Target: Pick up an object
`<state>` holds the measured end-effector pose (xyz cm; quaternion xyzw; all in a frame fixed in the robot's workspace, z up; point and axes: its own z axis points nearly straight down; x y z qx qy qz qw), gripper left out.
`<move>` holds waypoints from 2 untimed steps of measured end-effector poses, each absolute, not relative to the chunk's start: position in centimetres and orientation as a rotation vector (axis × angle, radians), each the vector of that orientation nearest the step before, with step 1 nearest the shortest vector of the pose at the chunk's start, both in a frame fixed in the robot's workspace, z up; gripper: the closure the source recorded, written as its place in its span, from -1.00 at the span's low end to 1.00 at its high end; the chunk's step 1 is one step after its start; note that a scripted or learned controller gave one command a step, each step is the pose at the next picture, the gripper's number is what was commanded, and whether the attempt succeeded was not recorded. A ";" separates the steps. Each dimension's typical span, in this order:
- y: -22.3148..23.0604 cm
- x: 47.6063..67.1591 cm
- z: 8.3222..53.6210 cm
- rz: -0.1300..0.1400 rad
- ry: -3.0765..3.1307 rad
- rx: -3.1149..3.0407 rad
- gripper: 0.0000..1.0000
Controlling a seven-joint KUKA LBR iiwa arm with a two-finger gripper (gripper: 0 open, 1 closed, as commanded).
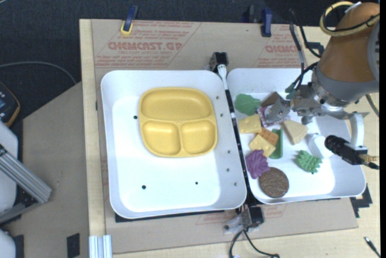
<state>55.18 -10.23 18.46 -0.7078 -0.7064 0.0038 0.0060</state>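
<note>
- Toy food pieces lie bunched in the right bin (347, 181): a green leaf (245, 103), yellow wedges (250, 125), a purple piece (256, 162), a brown disc (274, 182) and a green spiky piece (308, 161).
- One pale wedge (295, 131) lies with its long axis running up-left to down-right, just beside the gripper (274, 112).
- Whether the gripper is wide, narrow or holding anything cannot be told; it sits low over the pile's upper edge.
- A yellow divided tray (178, 120) rests in the left bin (123, 178).

The arm's hand (278, 113) hangs low over the right bin (347, 181), among cheese wedges, a purple piece (256, 162) and a brown disc (274, 182). The left bin (120, 178) holds a yellow divided tray (178, 121).
</note>
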 end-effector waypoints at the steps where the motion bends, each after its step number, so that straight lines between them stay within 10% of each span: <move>1: -10.2 55.5 19.0 0.001 -2.220 -2.220 -1.00; 2: -10.5 55.6 12.7 0.007 -2.215 -2.217 -1.00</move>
